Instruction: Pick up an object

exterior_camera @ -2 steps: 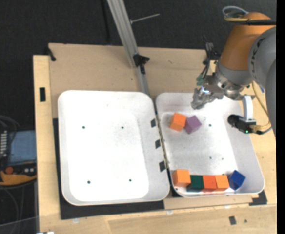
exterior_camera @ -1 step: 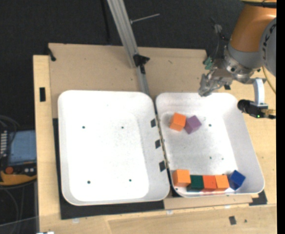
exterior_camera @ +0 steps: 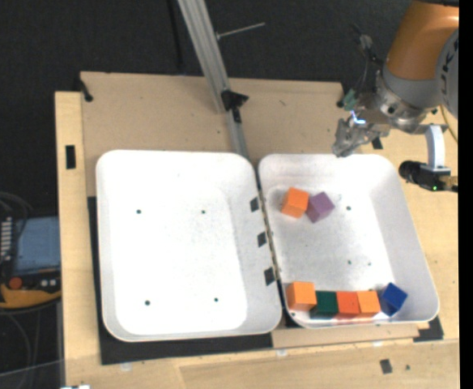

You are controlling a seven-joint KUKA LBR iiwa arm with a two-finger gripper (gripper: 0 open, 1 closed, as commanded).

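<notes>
A: Camera view, item one: the gripper?

B: Gripper, on the grey arm with its orange band, above the far rim of the right bin, towards that bin's far right corner. Whether the claw is apart or together: cannot tell, too small and dark. Nothing visible in it.

A: Contents of the right bin?

B: Seven blocks. Near the bin's far left: orange block, with a purple block touching or just beside it on the right. Both lie nearer the camera than the gripper and to its left, well apart from it. Along the bin's near wall, a row from left to right: second orange block, green block, red-orange block, third orange block, blue block, tilted at the row's right end. The row sits at the opposite side of the bin from the gripper.

A: Beside the right bin?

B: Left bin, white, its edge touching the right bin's left edge. A slanted metal rail runs from beyond both bins down to their shared far corner.
</notes>
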